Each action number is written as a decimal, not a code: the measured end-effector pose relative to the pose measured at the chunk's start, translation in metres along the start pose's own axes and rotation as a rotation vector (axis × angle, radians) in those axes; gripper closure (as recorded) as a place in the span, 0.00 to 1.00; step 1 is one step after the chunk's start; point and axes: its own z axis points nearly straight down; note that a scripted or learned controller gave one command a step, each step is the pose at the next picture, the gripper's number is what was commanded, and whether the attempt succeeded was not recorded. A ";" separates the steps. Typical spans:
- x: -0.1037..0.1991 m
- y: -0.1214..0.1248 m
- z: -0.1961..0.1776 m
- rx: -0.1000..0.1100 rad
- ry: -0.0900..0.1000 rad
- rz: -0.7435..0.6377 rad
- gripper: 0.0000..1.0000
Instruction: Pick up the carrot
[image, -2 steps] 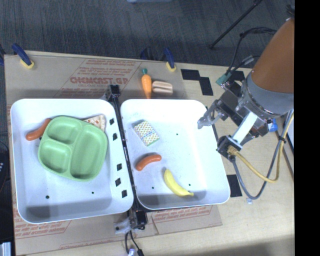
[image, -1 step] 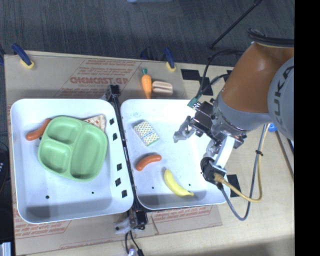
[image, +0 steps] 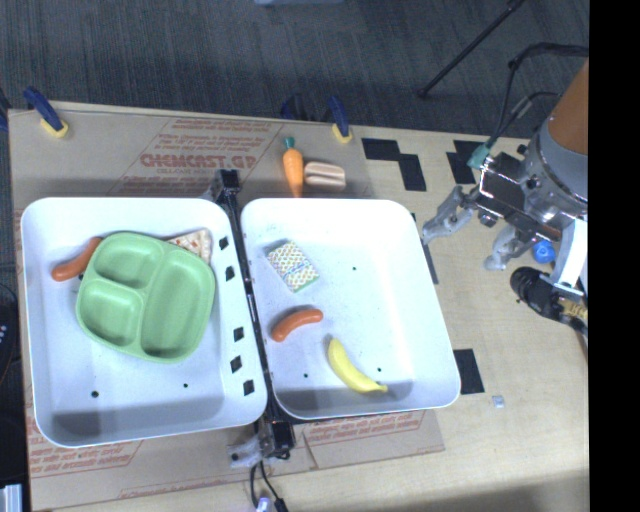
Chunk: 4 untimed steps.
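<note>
- The desk (image: 520, 420) was tan, with cardboard under two white bins set side by side.
- The carrot (image: 292, 168) lay on the cardboard just beyond the right bin's (image: 425, 300) far rim, touching a small sandwich (image: 324, 176).
- The gripper (image: 468, 240) hovered off the right bin's right side, fingers (image: 440, 222) spread and holding nothing; the carrot lay well apart to their left.
- The right bin held a sausage (image: 296, 322), a banana (image: 352, 366) and a patterned block (image: 292, 265).
- The left bin (image: 40, 330) held a green tray (image: 147, 296), another sausage (image: 75, 260) and a pizza slice (image: 195, 242).
</note>
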 end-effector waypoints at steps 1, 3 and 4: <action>0.001 0.000 -0.010 0.003 0.001 -0.009 1.00; -0.023 -0.008 0.011 -0.002 -0.001 -0.333 1.00; -0.007 -0.017 0.161 0.004 0.000 -0.155 1.00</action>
